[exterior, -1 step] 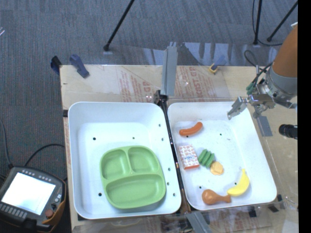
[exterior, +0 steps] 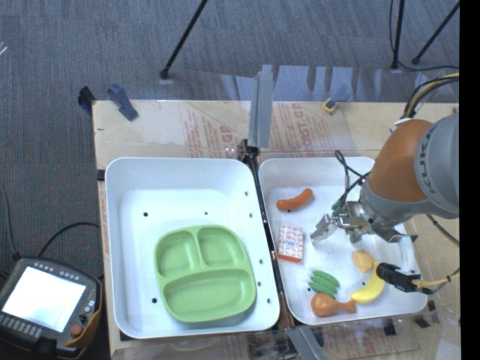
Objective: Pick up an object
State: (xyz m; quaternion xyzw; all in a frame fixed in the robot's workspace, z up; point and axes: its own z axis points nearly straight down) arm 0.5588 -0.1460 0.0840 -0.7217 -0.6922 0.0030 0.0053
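On my left bin I see a glossy green divided plate, three-sectioned. In the right bin lie a curved orange sausage, a flat printed packet, ridged green pea pods, an orange drumstick, a banana and a pale egg-like piece. My gripper hangs slantwise over the bin floor, metal fingers spread, nothing between them.

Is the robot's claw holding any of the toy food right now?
No. The gripper hangs open over a bare patch of the right bin, with nothing between its fingers. The sausage and the small box lie close by, untouched.
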